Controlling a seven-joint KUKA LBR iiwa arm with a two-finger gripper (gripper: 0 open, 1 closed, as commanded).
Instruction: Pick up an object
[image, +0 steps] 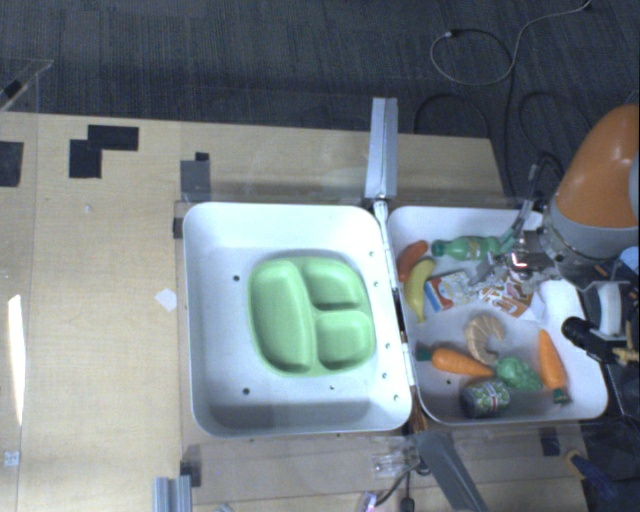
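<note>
End effector (512, 258) low in right bin (590, 405), grip unclear, perhaps touching snack packet (500, 293)

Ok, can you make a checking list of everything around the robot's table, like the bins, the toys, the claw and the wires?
Surface: pale wooden bench bearing left bin and right bin.
Job's things: right bin holds banana, green bottle, two carrots, broccoli, can, snack packets.
Clutter: green divided tray in left bin; black tape marks.
Claw: above right bin's far side; fingers unclear.
Cables: black cable on floor.
Surroundings: dark carpet.
</note>
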